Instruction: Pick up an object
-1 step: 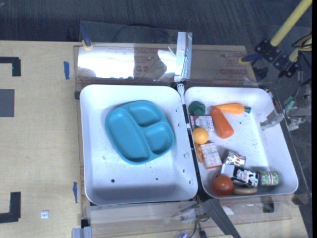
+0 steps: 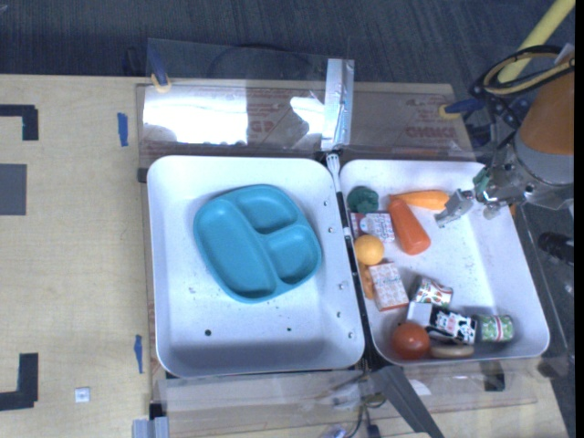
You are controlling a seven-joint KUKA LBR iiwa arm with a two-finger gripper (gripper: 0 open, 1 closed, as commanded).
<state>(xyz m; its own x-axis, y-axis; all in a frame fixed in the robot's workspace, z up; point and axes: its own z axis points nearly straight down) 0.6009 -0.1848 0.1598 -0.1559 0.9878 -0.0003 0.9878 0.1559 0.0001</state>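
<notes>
**Gripper poised at the far edge of the right bin, no object taken yet**

The gripper (image 2: pixel 467 202) is seen at the upper right of the right bin (image 2: pixel 511 272), just inside its rim, with the grey wrist and orange band behind it toward the right. Whether it is open or closed cannot be told at this size; nothing is seen held in it.

The nearest candidates lie just to the gripper's left: an orange carrot-like piece (image 2: pixel 422 199) close beside the tip, and below that a red-orange cylinder (image 2: pixel 410 225) lying at a slant. Further left, against the dividing wall, a dark green ball (image 2: pixel 363 198) and a yellow ball (image 2: pixel 369 249) are found, with a printed carton (image 2: pixel 388 286) below them. Well below the gripper, near the front rim, a red tomato (image 2: pixel 411 338), a black-and-white carton (image 2: pixel 453 325) and a green can (image 2: pixel 497 328) are packed together.

It is judged that the step in hand is the approach and choice of target. A clean grasp is best sought on the red-orange cylinder, since bare floor lies on its gripper side. The grasp should be set across its narrow width, not along its length, and the descent centred so that the carrot-like piece is not nudged. The crowded front cluster is better avoided. The blue divided plate (image 2: pixel 257 241) in the left bin (image 2: pixel 182 308) lies well to the left.
</notes>
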